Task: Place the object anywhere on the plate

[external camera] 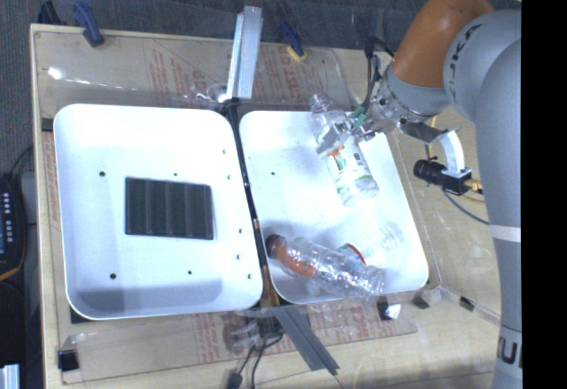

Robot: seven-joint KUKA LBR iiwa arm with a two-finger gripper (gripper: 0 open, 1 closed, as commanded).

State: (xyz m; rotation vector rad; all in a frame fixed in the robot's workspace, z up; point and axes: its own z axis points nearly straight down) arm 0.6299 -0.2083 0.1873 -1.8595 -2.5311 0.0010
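**Reaching into the right bin above a clear bottle**

Hanging over the right bin's (403, 228) two o'clock area, the gripper (341, 137) sits at the top end of a small clear bottle (353, 173) with a green-and-white label. Whether its fingers are parted or pressed onto the bottle cannot be told. The bottle lies tilted, its base toward five o'clock. At the bin's six o'clock edge lies a crumpled plastic bottle (330, 261) with orange ends. In the left bin (80, 175), the dark ribbed plate (168, 208) lies near the centre, well apart from both bottles.
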